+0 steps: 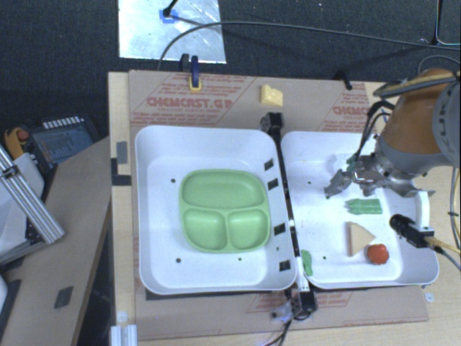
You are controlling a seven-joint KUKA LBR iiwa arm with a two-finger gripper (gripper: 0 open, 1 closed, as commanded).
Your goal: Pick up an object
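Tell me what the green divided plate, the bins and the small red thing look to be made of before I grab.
Divided plate: likely moulded plastic, matte pale green, with rounded compartment edges and an even colour. Bins: probably thin formed white plastic, slightly glossy with soft rolled rims. Red thing: maybe plastic or rubber toy food, smooth, but too small to tell. The claw hovers above the right bin.

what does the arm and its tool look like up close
The arm is a bulky rounded grey body with a broad orange band above the wrist. Thin dark cables run down its side toward the tool, a small grey metal piece with slim pointed fingers and a bit of green near its base.
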